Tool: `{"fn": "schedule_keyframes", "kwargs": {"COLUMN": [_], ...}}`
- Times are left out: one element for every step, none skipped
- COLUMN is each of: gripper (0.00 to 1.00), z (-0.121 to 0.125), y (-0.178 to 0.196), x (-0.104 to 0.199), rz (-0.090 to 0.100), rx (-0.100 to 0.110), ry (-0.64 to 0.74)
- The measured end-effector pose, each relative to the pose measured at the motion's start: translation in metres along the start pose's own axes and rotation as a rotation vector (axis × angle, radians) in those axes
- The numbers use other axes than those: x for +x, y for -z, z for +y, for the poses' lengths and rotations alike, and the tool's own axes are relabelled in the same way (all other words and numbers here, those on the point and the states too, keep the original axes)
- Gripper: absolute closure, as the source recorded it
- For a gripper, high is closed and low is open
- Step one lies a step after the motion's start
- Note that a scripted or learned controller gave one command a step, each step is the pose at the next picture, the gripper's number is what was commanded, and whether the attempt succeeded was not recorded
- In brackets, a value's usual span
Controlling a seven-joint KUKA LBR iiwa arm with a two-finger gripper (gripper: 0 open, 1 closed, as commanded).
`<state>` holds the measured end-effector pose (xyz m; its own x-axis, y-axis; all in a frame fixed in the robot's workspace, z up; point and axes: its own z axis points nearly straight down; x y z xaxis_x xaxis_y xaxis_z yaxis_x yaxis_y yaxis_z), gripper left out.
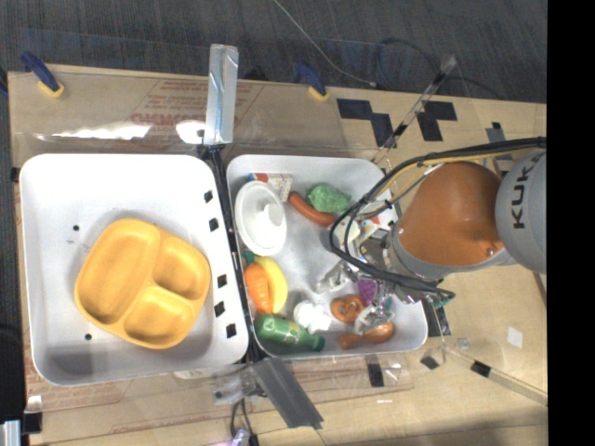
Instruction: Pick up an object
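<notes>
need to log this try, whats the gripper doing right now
gripper: low in the right bin among the toys; whether it is open, closed or holding anything cannot be told.

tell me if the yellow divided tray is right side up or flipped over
Right side up: the yellow tray lies in the left bin with its three hollow compartments facing up, nothing in them.

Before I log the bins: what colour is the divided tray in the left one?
Yellow tray, clear in the camera view.
</notes>
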<state>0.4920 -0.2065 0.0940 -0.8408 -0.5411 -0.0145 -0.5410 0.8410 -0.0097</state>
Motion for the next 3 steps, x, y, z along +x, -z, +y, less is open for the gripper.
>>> {"fn": "schedule_keyframes", "kwargs": {"gripper": [0.0, 0.0, 0.0], "z": [0.0012, 0.0029, 0.0041], "y": [0.0004, 0.0006, -0.0002], "x": [0.0002, -0.0008, -0.0035], "rz": [-0.001, -0.005, -0.01], "rx": [-0.001, -0.001, -0.001], "ry": [0.042, 0.155, 0.326]}}
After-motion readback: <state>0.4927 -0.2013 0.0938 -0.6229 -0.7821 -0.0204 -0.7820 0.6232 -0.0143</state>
